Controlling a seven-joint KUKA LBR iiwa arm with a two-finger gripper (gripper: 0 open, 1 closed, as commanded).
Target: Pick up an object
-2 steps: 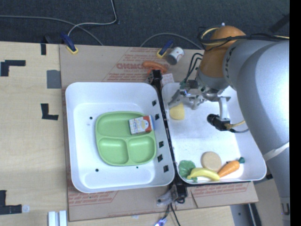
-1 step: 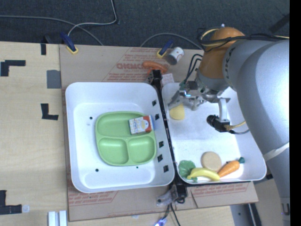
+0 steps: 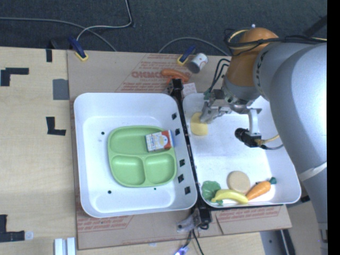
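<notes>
My gripper [image 3: 209,113] is low over the upper left corner of the right bin [image 3: 281,166], close to the divider between the bins. A pale yellow rounded object [image 3: 199,127] lies right below and left of the gripper tip, touching it or partly under it. Along the right bin's front edge lie a green broccoli piece [image 3: 210,188], a yellow banana [image 3: 229,196], a tan round bun [image 3: 238,181] and an orange carrot [image 3: 258,189]. In the left bin [image 3: 90,142] a green divided plate [image 3: 133,166] carries a small carton [image 3: 159,141].
The grey arm with its orange band [image 3: 249,52] covers the upper right of the view and overhangs the right bin's far edge. A black cable connector [image 3: 248,137] hangs over the right bin's middle. Clips and a small roll lie on the cardboard behind the bins.
</notes>
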